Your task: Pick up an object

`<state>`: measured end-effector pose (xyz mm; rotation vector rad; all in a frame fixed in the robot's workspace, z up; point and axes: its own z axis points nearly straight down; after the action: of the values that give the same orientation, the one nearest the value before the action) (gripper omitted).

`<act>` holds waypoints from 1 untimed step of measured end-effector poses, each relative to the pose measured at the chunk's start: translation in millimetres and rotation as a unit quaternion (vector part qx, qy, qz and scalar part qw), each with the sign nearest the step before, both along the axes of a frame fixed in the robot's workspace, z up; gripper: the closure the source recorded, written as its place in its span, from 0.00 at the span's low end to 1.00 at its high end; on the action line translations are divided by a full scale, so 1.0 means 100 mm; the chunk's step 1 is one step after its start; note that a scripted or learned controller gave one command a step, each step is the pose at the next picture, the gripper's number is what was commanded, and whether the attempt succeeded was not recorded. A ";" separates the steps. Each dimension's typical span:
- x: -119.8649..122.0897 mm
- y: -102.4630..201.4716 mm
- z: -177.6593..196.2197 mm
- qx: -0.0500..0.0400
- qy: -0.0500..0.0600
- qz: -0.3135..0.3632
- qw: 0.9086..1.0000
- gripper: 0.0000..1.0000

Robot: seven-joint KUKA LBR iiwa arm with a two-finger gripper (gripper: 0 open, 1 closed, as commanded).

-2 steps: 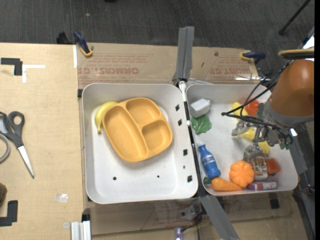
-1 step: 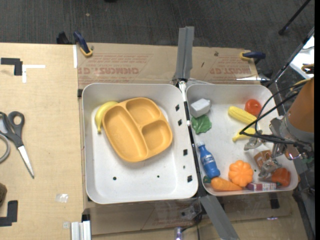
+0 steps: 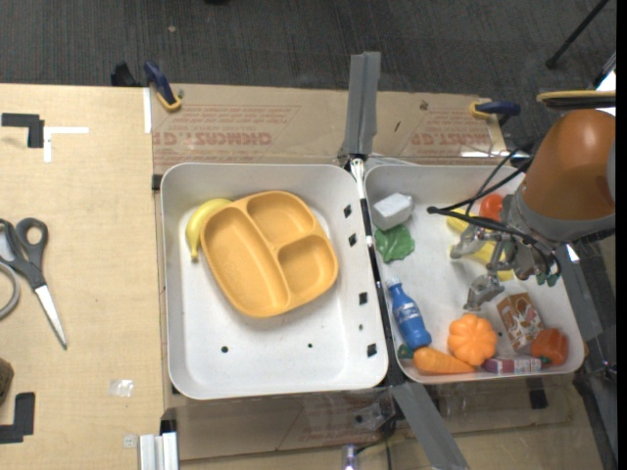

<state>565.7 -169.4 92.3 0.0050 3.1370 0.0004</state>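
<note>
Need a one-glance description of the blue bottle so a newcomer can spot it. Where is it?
Find the right-hand white bin, the one holding many small items. Along its left wall, below the green toy, the blue bottle lies on its side, white cap toward the top. It is the only blue item there; the carrot and small pumpkin beside it are orange.

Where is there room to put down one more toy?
Best spot: the bare floor of the left bin, below the yellow divided plate. The right bin is crowded; only a small patch shows between the blue bottle and the pincer.
</note>
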 end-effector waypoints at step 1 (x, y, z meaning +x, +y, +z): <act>0.01 0.01 0.10 -0.001 -0.002 0.001 1.000 1.00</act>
<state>567.2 -168.8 102.1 0.0010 3.1328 -0.0014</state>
